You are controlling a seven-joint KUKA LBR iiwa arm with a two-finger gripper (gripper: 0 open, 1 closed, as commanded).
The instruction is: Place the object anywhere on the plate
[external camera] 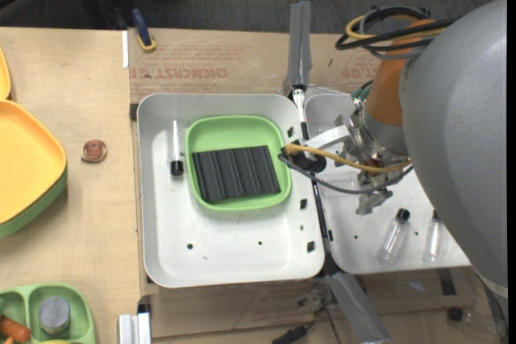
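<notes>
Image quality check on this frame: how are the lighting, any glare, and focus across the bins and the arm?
Camera view: lighting is even and soft, with faint shadows; the left shallow white bin looks bright but keeps its detail; the green square plate and dark ribbed rectangular block on it are sharp; the grey arm looms large and soft at the right; the clear plastic vials are faint against the right bin.

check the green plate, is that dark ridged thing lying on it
Yes, the dark ridged object lies flat on the green plate in the left bin.
</notes>
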